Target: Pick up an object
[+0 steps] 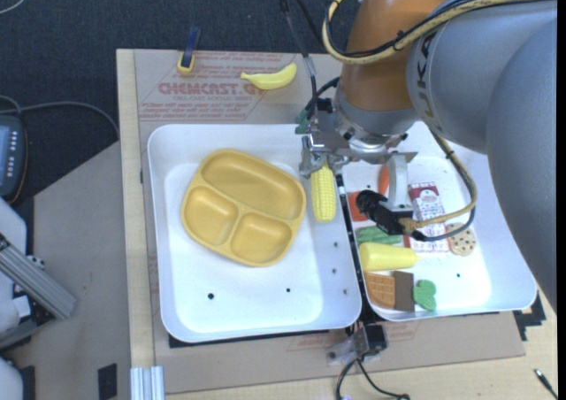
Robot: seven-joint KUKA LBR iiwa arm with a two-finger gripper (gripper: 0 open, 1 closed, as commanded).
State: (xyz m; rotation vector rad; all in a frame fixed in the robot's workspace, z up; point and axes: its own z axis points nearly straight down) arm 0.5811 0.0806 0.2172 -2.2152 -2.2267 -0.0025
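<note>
The yellow tray (243, 206) with three sections lay in the left bin (177, 283); this tray is the landmark here. Up and away from the tray, a toy banana (270, 77) rested on the table (141, 106), outside both bins. Just right of the tray, near the left bin's right wall, a toy corn cob (324, 193) hung upright under the end effector (320, 159). Its top seemed to sit between the end effector's fingers, so they looked clamped on it. Farther right of the tray, the right bin (495, 288) was packed with small toys.

The corn cob might slip out, because only its tip seemed held. It could also bump the wall between the bins. The bare white floor below the tray gave the most open room.
</note>
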